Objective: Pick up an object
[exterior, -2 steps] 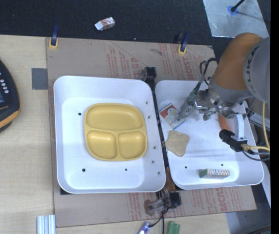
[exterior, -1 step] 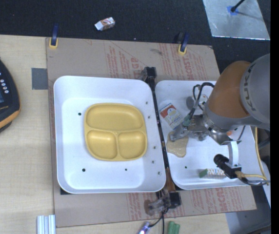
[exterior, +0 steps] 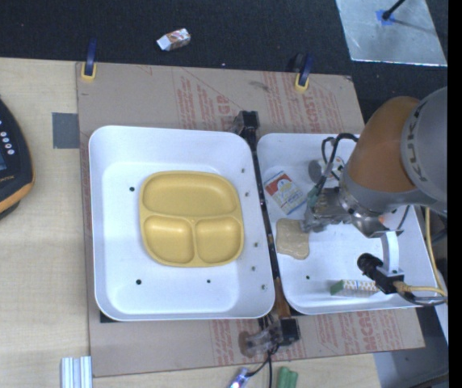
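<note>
Arm cut by right edge; jaws perhaps hidden beneath wrist

red print on the cardboard sheet is unreadable.

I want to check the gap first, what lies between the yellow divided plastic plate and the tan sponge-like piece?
In the camera view, between the yellow divided plastic plate and the tan sponge-like piece lie bare white bin floor and the two bins' adjoining rims.
</note>
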Motion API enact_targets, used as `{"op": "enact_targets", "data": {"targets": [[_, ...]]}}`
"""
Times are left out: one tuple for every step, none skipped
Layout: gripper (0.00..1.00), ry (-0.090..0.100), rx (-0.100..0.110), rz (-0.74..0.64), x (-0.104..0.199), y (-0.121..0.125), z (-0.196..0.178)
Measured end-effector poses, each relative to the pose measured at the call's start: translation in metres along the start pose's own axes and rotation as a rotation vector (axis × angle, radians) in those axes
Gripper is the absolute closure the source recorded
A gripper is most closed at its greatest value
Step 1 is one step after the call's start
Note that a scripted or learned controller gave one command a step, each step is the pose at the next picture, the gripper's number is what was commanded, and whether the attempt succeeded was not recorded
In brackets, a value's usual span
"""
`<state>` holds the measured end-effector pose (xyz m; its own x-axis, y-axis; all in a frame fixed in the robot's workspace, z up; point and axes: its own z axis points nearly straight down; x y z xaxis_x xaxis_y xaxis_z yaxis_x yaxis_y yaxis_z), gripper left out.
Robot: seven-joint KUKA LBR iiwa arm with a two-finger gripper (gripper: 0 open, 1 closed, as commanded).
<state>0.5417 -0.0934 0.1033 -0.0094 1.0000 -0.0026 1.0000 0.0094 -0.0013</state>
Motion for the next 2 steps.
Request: {"op": "enact_targets", "data": {"targets": [[1.0, -0.003, 0.001, -0.004, -0.001, 0.0, -0.01], [1.0, -0.005, 0.0, -0.007, -0.002, 0.0, -0.02]]}}
